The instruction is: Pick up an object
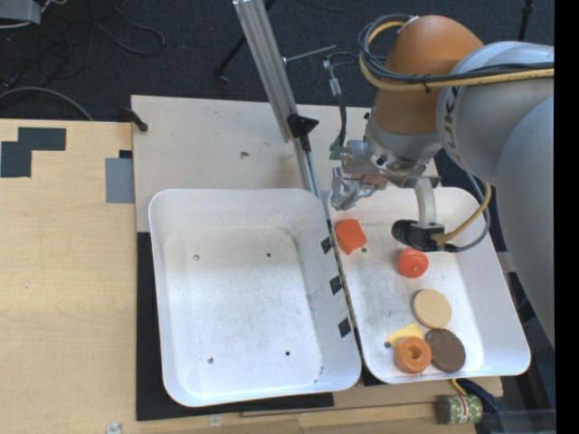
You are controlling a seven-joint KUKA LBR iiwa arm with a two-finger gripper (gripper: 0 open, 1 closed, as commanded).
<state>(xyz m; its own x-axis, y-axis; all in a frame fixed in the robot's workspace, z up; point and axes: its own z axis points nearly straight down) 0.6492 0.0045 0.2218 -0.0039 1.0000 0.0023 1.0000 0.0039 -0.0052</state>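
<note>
Camera view: arm came in from the right, gripper hanging over the upper-left corner of the right bin, close to the divider between the two bins. Fingers pointed down; they looked close together with nothing visibly between them, but from this angle I couldn't tell for sure whether they were spread or pressed shut.

Key relation: orange block sat just below the fingers in the picture, i.e. toward the near edge of the bin, slightly off the fingertip line, apart from them, not pinched. Block roughly square, turned a bit, no clear long axis. My read: nearest candidate, would need a short shift toward the near side plus a descent.

Other items all farther from the fingers, down and right: red round piece, tan disc, brown disc, orange ring with a yellow piece touching it.

Left bin on the counter lay well left of the fingers.
</note>
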